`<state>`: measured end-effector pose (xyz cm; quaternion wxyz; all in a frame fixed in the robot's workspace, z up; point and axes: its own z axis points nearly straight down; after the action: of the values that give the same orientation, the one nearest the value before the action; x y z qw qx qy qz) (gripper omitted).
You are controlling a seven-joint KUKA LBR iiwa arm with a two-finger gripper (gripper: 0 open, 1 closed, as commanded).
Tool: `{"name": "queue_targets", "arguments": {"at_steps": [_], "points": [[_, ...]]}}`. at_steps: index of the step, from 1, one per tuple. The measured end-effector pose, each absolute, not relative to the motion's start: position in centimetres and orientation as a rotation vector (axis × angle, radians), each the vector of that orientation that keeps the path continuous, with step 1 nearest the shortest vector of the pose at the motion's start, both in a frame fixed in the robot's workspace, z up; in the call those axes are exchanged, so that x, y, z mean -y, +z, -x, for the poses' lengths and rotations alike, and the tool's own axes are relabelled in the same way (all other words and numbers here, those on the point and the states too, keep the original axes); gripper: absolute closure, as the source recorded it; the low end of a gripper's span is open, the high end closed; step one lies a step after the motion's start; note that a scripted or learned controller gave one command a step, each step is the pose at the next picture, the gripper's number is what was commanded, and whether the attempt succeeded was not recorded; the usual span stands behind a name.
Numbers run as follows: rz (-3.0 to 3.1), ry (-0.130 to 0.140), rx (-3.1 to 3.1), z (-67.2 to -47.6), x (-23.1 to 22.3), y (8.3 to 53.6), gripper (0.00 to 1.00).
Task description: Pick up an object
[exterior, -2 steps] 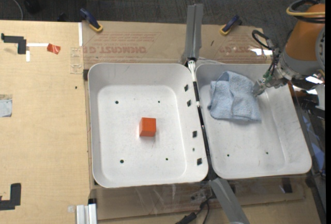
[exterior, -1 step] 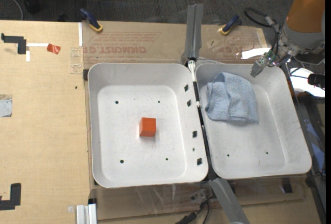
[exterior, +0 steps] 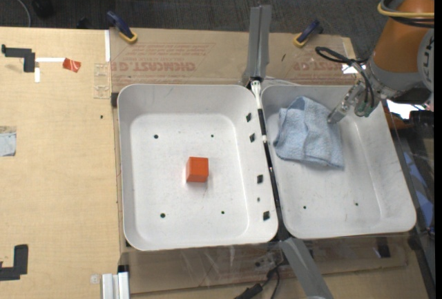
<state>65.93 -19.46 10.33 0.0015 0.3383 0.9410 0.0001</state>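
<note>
Pincer [exterior: 340, 113] touches the blue cloth's [exterior: 308, 133] right edge in the right bin [exterior: 373, 215].

One marking noted — red block lettering printed on the cardboard sheet [exterior: 207, 56] behind the two bins, seen upside down and mirrored. It appears to read "CHEMCAST" above a smaller line — the smaller line is not legible

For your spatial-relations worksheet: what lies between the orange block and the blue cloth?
In the camera view, bare bin floor and the bins' adjoining rims separate the orange block from the blue cloth.
</note>
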Motion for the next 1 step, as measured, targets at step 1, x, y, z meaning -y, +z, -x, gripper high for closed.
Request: {"name": "queue_targets", "arguments": {"at_steps": [1], "points": [[-0.91, 0.001, -3.002, -64.03, 17.69, 10.26, 1.0]]}}
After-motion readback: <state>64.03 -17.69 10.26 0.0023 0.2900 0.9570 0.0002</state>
